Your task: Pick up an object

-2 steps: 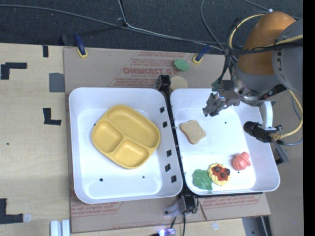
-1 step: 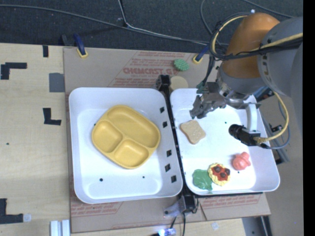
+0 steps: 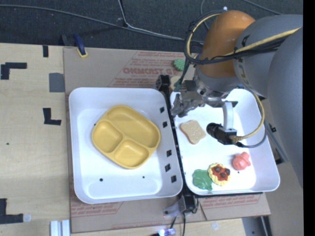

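Observation:
In the right bin [image 3: 263, 181] lie a tan slice of toy toast [image 3: 193, 131], a green leafy piece [image 3: 201, 179], a yellow disc with red spots [image 3: 219, 173] touching it, and a pink piece [image 3: 240, 161]. My gripper [image 3: 181, 104] hangs over the bin's upper left corner, just above and left of the toast. It stands close to the divider between the bins. Nothing shows held by it.
The left bin [image 3: 81, 107] holds a yellow divided plate [image 3: 126, 136] at its middle. A small green object [image 3: 179, 63] lies on the cardboard behind the bins, partly hidden by the arm. The arm's bulk covers the right bin's upper right.

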Available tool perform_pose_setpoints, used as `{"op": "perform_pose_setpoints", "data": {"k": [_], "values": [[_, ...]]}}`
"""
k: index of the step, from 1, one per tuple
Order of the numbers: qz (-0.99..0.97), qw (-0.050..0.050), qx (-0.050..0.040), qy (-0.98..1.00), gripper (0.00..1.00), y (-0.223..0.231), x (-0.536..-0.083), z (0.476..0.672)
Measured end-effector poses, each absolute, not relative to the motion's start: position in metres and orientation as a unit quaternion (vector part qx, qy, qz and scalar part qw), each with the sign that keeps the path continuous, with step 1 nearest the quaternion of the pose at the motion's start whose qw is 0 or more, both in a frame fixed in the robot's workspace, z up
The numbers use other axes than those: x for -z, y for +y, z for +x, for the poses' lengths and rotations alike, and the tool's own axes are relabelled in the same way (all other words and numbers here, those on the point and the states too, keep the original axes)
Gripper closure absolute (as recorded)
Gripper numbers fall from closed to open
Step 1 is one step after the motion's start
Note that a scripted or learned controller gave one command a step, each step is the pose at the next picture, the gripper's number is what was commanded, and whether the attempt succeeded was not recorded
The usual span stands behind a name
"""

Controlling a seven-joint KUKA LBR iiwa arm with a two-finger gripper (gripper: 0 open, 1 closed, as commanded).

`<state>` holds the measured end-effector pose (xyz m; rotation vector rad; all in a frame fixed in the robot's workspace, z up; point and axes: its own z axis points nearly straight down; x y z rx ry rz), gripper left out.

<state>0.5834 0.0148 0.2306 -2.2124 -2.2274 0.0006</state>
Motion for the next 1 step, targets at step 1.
{"op": "perform_pose_setpoints", "data": {"k": [1], "values": [[-0.705,0.001,0.0,-0.709,1.0,0.061,-0.2348,0.5762]]}}
